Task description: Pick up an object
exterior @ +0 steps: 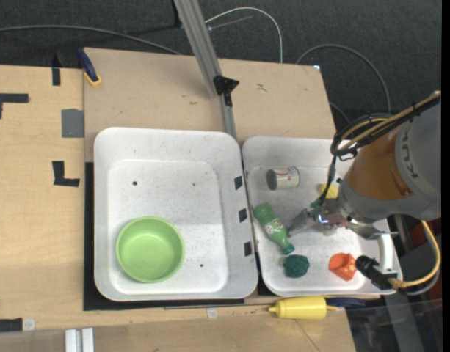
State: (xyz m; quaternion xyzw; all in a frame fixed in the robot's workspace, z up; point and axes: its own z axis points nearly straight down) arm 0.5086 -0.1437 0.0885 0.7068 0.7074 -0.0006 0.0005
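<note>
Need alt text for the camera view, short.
Gripper low in the right bin, beside a green bottle; a dark green lump, orange piece and small can lie nearby. Left bin holds a green bowl.

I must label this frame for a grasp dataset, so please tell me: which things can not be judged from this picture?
- Gripper, camera view: small and dark beside the green bottle; whether it touches the bottle cannot be judged.
- Yellow object, camera view: mostly hidden behind the arm, so its kind is unclear.
- Dark green object, camera view: too small and blurred to identify.
- Right bin, camera view: the arm covers its right side.
</note>
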